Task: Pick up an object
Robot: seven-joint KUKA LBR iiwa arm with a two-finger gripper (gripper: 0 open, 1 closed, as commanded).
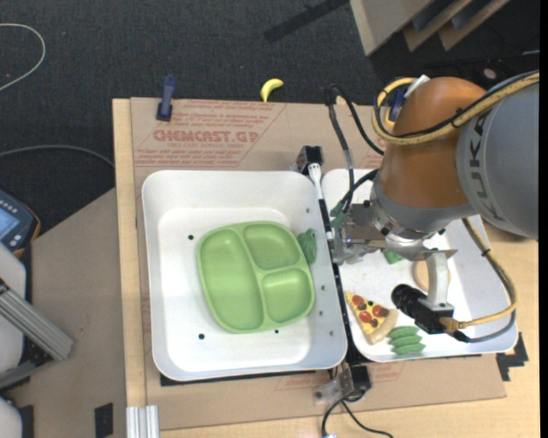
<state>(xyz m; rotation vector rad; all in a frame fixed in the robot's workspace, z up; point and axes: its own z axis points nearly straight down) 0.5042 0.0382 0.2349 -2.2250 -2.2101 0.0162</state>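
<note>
Arm over right bin; jaws' state can't tell; pizza slice lies below-left, apart.

We look down on a desk covered with a brown cardboard sheet, which carries red printed letters near its far edge. Around the desk we see a dark carpet floor (almost black, with a fine speckled texture). A thin pale cable makes a loop on the floor at the upper left. At the top right stands some light wooden furniture. The light is even and soft.
</note>
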